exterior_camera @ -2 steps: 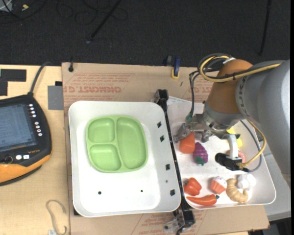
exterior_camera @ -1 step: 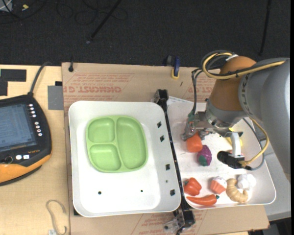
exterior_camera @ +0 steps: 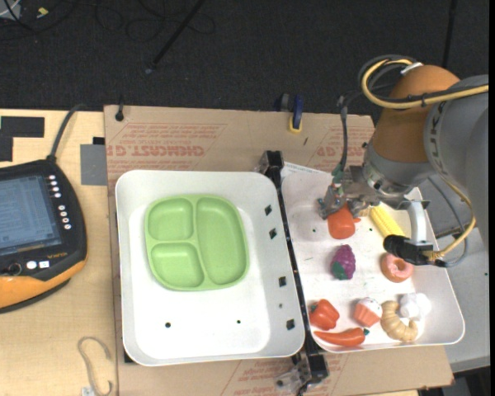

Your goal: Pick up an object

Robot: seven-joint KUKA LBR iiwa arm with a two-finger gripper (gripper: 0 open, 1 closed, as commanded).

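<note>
Claw (exterior_camera: 340, 205) low over an orange toy (exterior_camera: 341, 223) in the right bin (exterior_camera: 454, 324); whether it is open or gripping cannot be told.

The toy may slip out or be nudged toward the purple toy (exterior_camera: 342, 261) if contact is off-centre. The surface (exterior_camera: 33, 328) is wood; a green tray (exterior_camera: 196, 242) sits in the left bin (exterior_camera: 140, 320), a pendant (exterior_camera: 25, 238) left, dark floor (exterior_camera: 190, 40) behind.

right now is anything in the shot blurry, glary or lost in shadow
Camera view: even light, no strong glare on the white bins; the green tray and toy food read sharp; the floor at the top is dark; the gripper sits shaded under the arm, so its detail is murky.
</note>
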